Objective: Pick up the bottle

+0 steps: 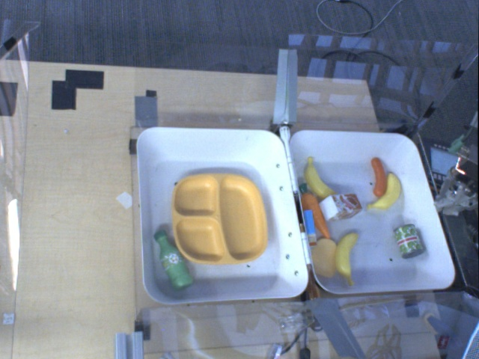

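Note:
The bottle (172, 259) is green with a white label and a dark cap. It lies tilted in the front left corner of the left bin (150, 163), its cap pointing to the back left. It rests right beside the front left edge of a yellow divided plate (221, 217) that takes up the middle of that bin. Nothing touches or covers the bottle.
The right bin (419, 275) holds three bananas (316, 179) (388, 191) (345, 254), a red sausage (379, 175), a small carton (343, 206), a green can (409, 241), a carrot (317, 217) and a blue-and-white tube (307, 223). A metal rail (285, 88) stands behind the bins.

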`<state>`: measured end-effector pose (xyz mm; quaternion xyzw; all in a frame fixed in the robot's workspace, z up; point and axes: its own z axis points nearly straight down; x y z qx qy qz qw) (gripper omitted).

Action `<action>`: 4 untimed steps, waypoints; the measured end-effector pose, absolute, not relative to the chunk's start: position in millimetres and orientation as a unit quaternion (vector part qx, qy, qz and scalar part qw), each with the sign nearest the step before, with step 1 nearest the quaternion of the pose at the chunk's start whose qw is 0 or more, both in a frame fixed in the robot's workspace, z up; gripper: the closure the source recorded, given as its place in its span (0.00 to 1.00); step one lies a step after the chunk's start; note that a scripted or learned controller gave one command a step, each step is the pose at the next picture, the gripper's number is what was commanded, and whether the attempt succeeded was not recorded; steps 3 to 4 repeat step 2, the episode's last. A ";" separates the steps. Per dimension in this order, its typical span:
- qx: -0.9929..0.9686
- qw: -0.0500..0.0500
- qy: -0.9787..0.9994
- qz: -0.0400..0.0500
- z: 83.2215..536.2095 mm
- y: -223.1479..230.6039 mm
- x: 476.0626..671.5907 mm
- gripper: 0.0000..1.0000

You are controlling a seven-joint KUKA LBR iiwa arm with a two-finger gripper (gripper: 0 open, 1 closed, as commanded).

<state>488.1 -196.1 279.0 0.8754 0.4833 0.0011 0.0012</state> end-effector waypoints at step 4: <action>0.988 0.001 0.151 0.001 272.5 -192.2 487.7 1.00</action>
